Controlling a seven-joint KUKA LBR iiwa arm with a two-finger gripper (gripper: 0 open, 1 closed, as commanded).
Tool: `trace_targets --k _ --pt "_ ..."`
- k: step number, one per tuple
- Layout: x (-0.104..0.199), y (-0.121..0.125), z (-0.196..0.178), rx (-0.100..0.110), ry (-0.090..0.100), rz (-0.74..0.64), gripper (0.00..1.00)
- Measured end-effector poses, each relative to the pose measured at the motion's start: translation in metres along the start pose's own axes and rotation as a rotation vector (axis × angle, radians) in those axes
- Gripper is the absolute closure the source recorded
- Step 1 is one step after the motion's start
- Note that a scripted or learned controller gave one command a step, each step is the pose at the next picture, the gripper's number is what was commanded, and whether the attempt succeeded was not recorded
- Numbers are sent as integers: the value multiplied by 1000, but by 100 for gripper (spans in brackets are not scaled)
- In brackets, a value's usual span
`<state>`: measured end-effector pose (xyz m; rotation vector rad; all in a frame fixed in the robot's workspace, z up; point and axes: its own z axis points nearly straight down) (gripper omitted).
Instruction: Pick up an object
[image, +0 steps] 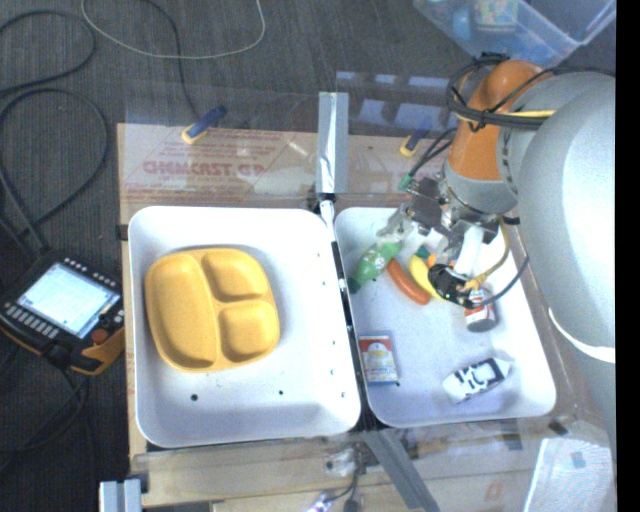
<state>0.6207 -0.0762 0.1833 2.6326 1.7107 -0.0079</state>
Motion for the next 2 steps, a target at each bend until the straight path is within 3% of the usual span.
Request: trace_targets --k 1,2 --pt "-58 -27 94 -12 6 -198 0" --pt "-57 -27 84 -12 7 -198 100"
